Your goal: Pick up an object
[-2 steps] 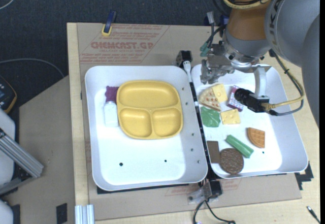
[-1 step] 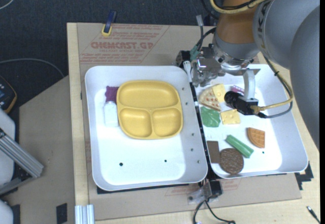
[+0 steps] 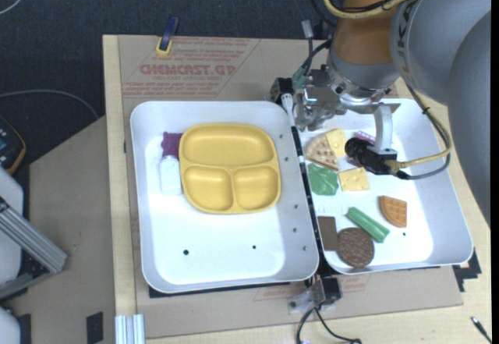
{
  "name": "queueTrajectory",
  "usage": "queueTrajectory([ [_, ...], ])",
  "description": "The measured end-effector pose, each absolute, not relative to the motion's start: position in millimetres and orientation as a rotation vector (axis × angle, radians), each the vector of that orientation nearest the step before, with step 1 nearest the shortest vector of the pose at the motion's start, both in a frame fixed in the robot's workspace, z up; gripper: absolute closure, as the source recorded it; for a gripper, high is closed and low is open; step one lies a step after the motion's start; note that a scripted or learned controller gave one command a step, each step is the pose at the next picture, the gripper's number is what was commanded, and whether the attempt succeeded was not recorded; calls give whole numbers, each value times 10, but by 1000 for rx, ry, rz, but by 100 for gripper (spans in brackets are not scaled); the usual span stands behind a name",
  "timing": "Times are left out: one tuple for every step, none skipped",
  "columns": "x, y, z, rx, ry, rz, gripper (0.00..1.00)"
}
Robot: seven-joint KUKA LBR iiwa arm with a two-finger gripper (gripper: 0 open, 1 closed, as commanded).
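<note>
The grey arm with its orange band reaches in from the upper right. My gripper (image 3: pixel 313 112) hangs low over the far left corner of the right bin (image 3: pixel 437 171). Just in front of it lie a waffle-patterned wedge (image 3: pixel 320 152) and a pale cheese wedge (image 3: pixel 337 139). Nearer the front are a green flat piece (image 3: pixel 322 179), a yellow cheese square (image 3: pixel 355 180), a green cylinder (image 3: pixel 366 224), an orange waffle piece (image 3: pixel 394 211), a round brown cookie (image 3: pixel 355 247) and a dark chocolate bar (image 3: pixel 327 232). I see nothing held in the gripper.
The left bin (image 3: pixel 156 233) holds a yellow divided tray (image 3: pixel 230 167), with a purple and white item (image 3: pixel 169 162) at its left side. A black part with a yellow cable (image 3: pixel 370 155) hangs over the right bin. The two bins meet at a raised edge (image 3: pixel 304 194).
</note>
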State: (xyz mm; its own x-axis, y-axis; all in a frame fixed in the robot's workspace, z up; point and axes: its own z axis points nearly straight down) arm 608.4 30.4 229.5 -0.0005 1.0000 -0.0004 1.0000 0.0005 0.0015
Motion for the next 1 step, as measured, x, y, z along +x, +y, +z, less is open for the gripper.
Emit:
queueTrajectory([
  [6255, 339, 2314, 2217, 2221, 4, 100],
])
